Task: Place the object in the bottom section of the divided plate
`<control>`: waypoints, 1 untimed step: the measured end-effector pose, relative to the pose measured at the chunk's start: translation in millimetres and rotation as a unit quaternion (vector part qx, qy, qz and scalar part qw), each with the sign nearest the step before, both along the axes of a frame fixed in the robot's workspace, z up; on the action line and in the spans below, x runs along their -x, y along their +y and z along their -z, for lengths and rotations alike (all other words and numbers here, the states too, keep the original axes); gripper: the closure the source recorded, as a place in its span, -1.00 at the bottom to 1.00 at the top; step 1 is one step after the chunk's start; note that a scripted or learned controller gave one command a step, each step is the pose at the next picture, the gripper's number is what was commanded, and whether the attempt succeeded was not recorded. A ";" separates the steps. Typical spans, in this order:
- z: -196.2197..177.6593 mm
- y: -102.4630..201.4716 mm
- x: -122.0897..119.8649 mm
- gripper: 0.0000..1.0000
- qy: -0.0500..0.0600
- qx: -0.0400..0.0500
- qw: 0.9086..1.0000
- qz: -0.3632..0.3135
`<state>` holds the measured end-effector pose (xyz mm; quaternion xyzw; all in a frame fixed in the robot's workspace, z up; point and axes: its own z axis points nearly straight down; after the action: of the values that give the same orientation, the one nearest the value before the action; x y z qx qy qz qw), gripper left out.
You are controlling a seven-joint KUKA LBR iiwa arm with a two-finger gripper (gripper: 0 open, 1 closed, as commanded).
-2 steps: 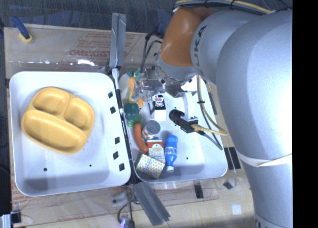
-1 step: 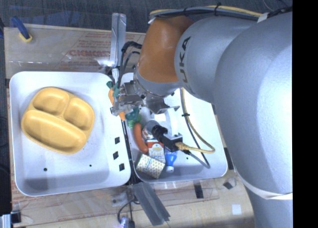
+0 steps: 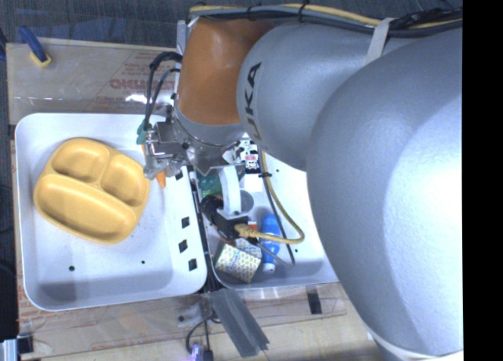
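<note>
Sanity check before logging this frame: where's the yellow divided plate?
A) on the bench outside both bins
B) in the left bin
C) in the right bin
B: the yellow divided plate lies on the floor of the left bin, while the arm covers much of the right bin.

divided plate [image 3: 90, 190]: yellow, plain, glossy
left bin [image 3: 94, 285]: white, dotted with small dark marks
arm [image 3: 377, 171]: grey, with an orange band [image 3: 212, 68]
bottle [image 3: 269, 237]: blue
small packet [image 3: 238, 262]: checkered, white and gold
bench [image 3: 94, 64]: tan, red lettering
</note>
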<state>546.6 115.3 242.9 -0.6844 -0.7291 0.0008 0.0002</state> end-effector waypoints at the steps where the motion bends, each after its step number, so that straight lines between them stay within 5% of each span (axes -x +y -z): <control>1: -6.2 62.8 -21.2 1.00 -0.001 0.000 0.997 -0.074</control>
<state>567.8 178.1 249.1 -0.6287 -0.7776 0.0000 -0.0005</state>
